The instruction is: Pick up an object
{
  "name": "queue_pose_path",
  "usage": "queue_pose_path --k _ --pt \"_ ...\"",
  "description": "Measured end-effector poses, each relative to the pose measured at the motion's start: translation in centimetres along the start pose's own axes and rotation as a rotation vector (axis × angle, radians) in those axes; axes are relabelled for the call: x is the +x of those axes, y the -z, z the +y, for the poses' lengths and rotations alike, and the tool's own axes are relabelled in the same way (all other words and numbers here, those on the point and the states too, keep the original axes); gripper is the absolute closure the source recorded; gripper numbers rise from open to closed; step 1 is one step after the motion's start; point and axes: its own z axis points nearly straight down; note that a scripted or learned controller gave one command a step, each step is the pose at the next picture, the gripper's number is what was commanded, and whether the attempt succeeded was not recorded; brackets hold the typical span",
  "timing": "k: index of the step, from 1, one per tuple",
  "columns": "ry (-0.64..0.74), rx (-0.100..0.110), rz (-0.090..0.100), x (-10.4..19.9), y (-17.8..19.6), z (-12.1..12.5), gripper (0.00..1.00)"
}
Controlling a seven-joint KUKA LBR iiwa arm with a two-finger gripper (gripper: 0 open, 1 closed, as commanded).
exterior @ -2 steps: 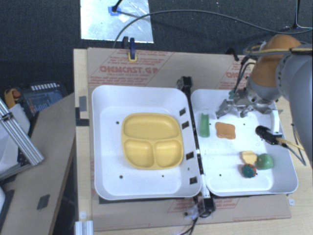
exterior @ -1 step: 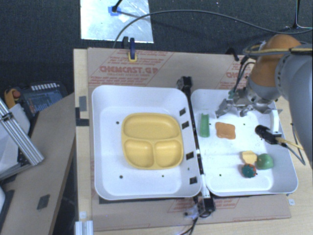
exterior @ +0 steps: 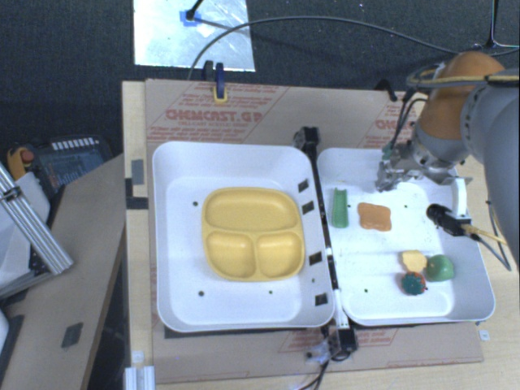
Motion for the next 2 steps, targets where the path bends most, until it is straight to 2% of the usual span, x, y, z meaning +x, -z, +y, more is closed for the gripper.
queue_pose_path --k 1,2 --pt "-0.003 -0.001 0.000 0.0 6.2 -0.5 1.00" --pt "0.001 -0.003 -0.001 -0.1 12.1 0.7 1.00"
